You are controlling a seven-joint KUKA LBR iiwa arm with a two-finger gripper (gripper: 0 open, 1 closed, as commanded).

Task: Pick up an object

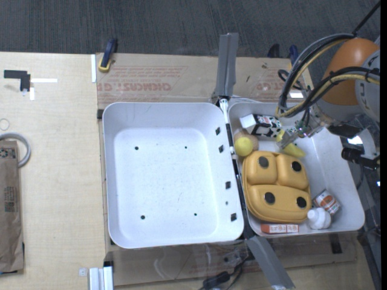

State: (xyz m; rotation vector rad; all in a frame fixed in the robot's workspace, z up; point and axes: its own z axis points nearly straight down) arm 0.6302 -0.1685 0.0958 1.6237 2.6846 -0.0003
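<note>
The right bin holds a cluster of objects. A large yellow-orange moulded plastic piece with dark round holes lies in its middle. At that piece's far left corner sits a small yellow ball. Beyond the ball, near the bin's far wall, are a small white block and a black-and-white item just beside it. A yellow banana-shaped object lies at the far right of the moulded piece. At the near right corner lies a white bottle with an orange-and-white label, and a flat red-and-white packet lies along the near wall.

The gripper is low over the far part of this bin, right above the banana-shaped object. Its fingers are too small and cluttered to tell whether they are apart or together. The grey arm with its orange band reaches in from the right, trailing black and yellow cables.

The left bin is beside it, touching along the middle.
</note>
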